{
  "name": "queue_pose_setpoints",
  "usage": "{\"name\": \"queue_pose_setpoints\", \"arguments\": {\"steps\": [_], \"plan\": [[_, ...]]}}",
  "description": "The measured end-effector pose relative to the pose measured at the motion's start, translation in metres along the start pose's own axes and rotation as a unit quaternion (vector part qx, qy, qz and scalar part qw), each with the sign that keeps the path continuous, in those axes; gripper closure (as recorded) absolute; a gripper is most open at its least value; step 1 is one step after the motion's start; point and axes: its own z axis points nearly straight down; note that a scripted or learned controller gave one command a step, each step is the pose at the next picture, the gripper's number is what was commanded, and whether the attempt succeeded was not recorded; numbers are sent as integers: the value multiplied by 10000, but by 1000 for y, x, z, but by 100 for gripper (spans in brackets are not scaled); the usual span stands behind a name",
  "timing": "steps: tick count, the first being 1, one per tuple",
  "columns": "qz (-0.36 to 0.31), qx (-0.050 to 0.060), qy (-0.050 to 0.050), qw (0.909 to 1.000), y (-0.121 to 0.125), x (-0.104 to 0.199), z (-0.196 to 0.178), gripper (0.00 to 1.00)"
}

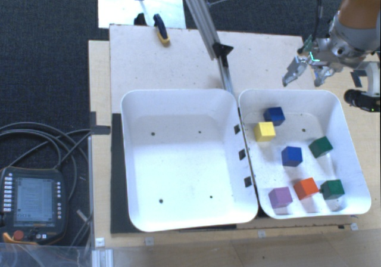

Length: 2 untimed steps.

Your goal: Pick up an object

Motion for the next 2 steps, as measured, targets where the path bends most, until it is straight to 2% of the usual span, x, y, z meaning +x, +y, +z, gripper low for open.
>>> {"name": "queue_pose_setpoints", "arguments": {"steps": [1, 2], "plan": [[-4, -17, -7, 10000, 1, 0, -2, 0], [18, 7, -5, 10000, -4, -8, 55, 0]]}}
